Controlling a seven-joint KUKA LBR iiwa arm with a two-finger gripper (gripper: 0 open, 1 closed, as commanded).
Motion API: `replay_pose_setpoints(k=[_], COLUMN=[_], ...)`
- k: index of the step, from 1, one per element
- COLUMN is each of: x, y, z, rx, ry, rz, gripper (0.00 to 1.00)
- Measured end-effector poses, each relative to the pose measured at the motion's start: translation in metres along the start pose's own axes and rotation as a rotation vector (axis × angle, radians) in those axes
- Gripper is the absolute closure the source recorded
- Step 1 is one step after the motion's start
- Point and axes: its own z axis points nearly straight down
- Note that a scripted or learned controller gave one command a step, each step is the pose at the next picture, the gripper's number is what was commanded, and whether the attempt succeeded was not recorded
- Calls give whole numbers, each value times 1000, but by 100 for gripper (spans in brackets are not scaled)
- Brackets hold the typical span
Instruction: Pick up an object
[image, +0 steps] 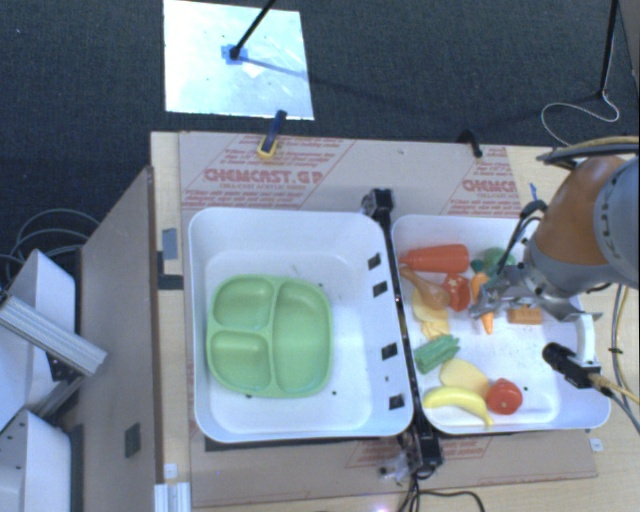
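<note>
White bins: two shallow white plastic bins sat side by side on the bench; the left bin (230, 410) held a light green divided plastic plate (269, 335); the right bin (530, 400) held toy food.
Arm: the grey arm with its orange band (578, 215) reached in from the right, over the right bin's far right part.
Gripper: the two-finger gripper (492, 297) hung low among the toys in the upper middle of the right bin; whether it was spread or closed could not be told (toys crowded round the tips).
Toys near gripper: a long orange plastic carrot (436, 258) lay to its left at the bin's far side; a small orange block (524, 316) lay just beside it on the right.
Toys nearer the front: a green ridged piece (436, 352), a yellow plastic banana (455, 402) and a red plastic tomato (505, 397); banana and tomato lay close together, well apart from the gripper.
</note>
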Motion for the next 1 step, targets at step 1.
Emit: replay_pose_setpoints(k=[1], x=[110], y=[0], z=[-95], rx=[-6], ry=[5], rz=[-11], gripper=[100])
